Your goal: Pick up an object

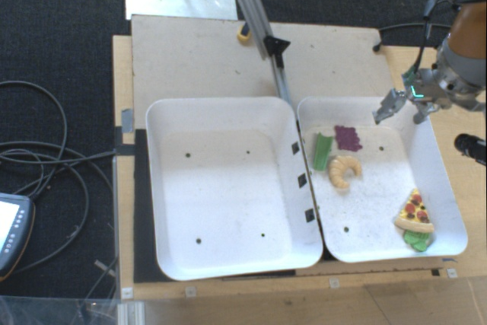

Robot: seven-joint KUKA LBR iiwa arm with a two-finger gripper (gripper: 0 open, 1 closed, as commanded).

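Observation:
My gripper (404, 110) hangs over the far right part of the right bin (449, 186), fingers spread open with nothing between them. Below and left of it in that bin lie a purple grape bunch (348, 137), a green vegetable piece (323, 151) and a tan croissant (345, 170). A pizza slice (414, 212) rests on a green leafy piece (417, 240) in the bin's near right corner. The gripper is above all of these and touches none of them.
The left bin (163, 186) sits beside the right one, sharing a middle wall with black tabs. A grey camera pole (251, 4) slants over the bench's far side. Cables and a pendant lie on the floor at left.

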